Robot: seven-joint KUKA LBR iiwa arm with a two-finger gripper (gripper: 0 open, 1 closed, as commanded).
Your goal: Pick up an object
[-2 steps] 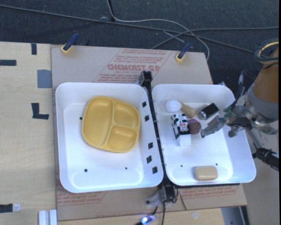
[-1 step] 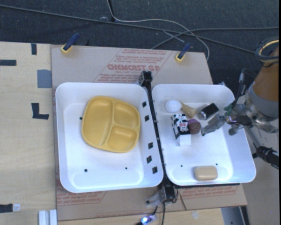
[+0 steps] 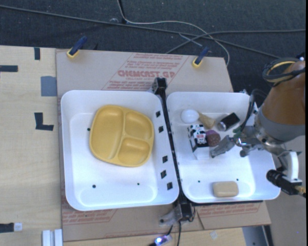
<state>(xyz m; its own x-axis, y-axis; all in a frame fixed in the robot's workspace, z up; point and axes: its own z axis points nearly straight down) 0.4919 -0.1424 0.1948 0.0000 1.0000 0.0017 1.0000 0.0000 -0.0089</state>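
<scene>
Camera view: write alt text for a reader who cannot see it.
A grey and orange robot arm reaches from the right into the right white bin, over a cluster of small objects; a tan block lies apart near the front. The left bin holds a yellow divided plate.
</scene>
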